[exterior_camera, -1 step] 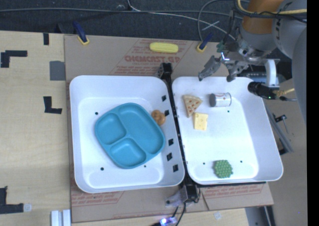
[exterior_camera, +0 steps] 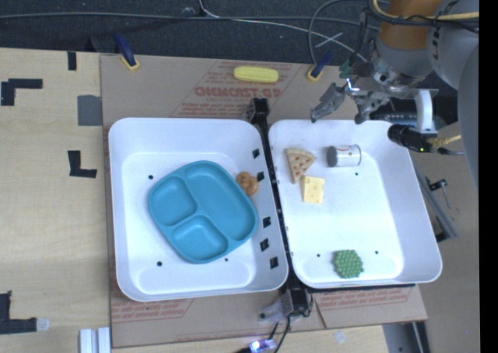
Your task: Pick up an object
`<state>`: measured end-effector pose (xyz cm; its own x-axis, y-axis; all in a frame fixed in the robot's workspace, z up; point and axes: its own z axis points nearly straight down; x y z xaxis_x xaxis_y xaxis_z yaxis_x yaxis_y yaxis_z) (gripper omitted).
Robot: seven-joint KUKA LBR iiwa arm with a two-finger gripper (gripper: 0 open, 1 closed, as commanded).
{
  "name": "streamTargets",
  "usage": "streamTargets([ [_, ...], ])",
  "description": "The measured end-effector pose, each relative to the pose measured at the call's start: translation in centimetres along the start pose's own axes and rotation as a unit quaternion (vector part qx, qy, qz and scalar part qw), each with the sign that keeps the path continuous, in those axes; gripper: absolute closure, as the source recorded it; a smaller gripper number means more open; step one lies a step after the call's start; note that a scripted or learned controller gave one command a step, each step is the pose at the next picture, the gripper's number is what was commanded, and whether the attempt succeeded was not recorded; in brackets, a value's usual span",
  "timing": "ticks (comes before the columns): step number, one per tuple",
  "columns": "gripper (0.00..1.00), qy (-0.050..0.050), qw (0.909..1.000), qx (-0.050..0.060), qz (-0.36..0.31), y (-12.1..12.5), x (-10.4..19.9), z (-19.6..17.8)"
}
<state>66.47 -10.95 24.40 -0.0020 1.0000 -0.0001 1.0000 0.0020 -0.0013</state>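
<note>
Though small, pale yellow cheese wedge [exterior_camera: 313, 190]

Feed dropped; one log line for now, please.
two-finger gripper: open, holding nothing, above right white bin's far rim | blue divided plate: left bin

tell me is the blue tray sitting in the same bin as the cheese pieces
No, the blue tray lies in the left bin, while the cheese pieces lie in the right bin.

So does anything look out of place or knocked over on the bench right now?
Two things stand out. A yellow piece lies on the cardboard behind the left bin, outside both bins. In the right bin, a small can lies on its side rather than upright. Nothing looks spilled or broken.
</note>
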Motion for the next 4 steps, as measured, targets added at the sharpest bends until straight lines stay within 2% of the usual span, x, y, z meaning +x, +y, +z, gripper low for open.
streamTargets([
  [1,0.00,0.000,1.0000,0.003,0.000,-0.2,-0.3,6.5],
  [2,0.00,0.000,1.0000,0.003,0.000,-0.2,0.8,11.7],
  [3,0.00,-0.001,1.0000,-0.005,-0.001,0.2,0.8,13.0],
  [4,1.00,0.000,1.0000,-0.001,-0.001,0.0,0.9,12.4],
])
